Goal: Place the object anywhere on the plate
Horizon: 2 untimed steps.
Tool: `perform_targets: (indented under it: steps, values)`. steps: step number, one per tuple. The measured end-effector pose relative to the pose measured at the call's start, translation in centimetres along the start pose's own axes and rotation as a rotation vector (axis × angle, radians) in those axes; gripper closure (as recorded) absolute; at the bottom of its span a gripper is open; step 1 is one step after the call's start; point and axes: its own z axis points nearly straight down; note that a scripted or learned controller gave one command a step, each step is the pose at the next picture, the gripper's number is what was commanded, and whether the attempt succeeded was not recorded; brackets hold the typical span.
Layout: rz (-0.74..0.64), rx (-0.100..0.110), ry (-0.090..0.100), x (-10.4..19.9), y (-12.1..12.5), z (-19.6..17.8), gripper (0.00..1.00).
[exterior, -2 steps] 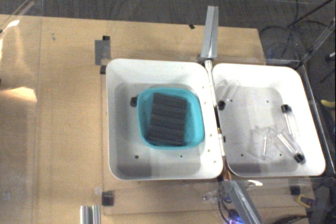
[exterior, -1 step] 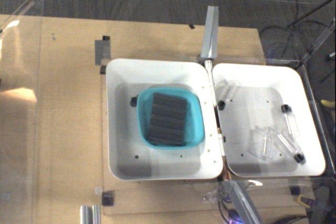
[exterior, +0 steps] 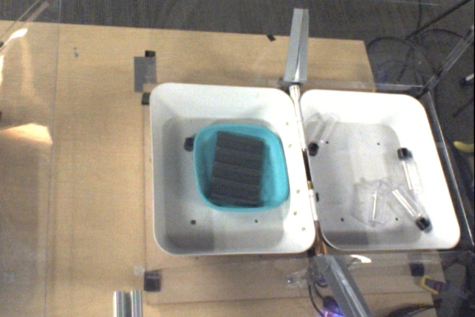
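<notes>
On square teal plate [exterior: 276, 167]: ribbed dark block [exterior: 237, 168].

Soft, grainy; glare on bench [exterior: 30, 131] left.

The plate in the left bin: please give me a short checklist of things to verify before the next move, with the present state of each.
1. Teal plate lies flat inside the left bin: ok.
2. Dark ridged block rests on the plate, within its rim: ok.
3. Block lies apart from the bin walls: ok.
4. Clear tubes with black caps are all in the right bin: ok.
5. Exact count of the clear tubes: cannot tell, they are transparent and overlap.
</notes>
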Motion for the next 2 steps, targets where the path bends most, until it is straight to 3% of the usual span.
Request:
perform_targets:
  steps: [2]
  values:
    - [-0.001, 0.000, -0.001, 0.00, -0.01, 0.01, 0.00]
